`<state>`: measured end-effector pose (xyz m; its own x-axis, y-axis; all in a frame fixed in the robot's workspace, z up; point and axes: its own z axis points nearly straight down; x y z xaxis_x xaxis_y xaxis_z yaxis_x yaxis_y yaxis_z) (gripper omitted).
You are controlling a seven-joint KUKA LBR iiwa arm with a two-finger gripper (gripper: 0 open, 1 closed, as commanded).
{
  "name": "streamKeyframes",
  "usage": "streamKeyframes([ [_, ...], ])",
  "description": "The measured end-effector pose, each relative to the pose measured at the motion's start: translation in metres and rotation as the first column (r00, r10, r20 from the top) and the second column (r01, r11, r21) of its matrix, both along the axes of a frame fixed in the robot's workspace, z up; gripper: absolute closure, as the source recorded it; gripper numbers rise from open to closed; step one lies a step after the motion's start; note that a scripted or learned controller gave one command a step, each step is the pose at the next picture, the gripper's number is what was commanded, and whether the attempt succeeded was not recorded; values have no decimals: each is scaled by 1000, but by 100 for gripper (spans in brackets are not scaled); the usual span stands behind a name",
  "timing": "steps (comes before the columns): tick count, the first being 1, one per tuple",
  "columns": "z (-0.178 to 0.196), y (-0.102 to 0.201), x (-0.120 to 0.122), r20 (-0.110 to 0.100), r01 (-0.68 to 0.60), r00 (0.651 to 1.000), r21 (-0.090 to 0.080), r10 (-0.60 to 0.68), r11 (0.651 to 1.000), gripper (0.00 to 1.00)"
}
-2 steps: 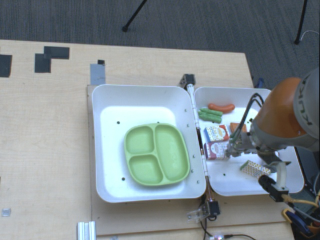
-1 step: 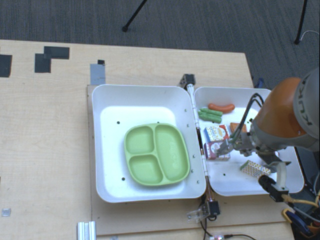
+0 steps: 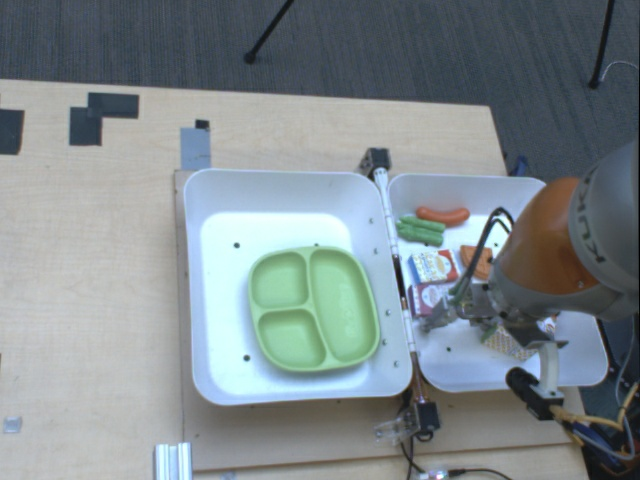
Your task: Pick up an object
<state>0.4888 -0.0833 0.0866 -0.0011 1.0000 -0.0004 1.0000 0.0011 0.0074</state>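
The right bin point(image 3: 470, 373) holds several toy foods. A red sausage point(image 3: 443, 214) and a green pea pod point(image 3: 421, 230) lie at its far side. A small white carton point(image 3: 432, 265) and a maroon box point(image 3: 428, 296) sit by its left wall. An orange piece point(image 3: 476, 260) is partly hidden behind the arm. A patterned packet point(image 3: 503, 344) peeks out under the wrist. My gripper point(image 3: 455, 308) hangs low over the bin's middle, just right of the maroon box. The wrist hides its tips.
In the left bin point(image 3: 215, 268) lies a green three-compartment plate point(image 3: 314, 308). The divider between the bins point(image 3: 395, 268) runs just left of the maroon box. The bulky orange-banded arm point(image 3: 545, 253) covers the right bin's right half. Cables trail at the bench's front right.
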Motion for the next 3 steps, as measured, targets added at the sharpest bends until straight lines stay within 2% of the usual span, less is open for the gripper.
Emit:
streamKeyframes([
  [1,11,0,2,6,-1,1000,-1,1,1000,100],
  [2,11,0,2,6,-1,1000,-1,1,1000,0],
  [3,22,1,3,10,-4,1000,0,4,1000,100],
])
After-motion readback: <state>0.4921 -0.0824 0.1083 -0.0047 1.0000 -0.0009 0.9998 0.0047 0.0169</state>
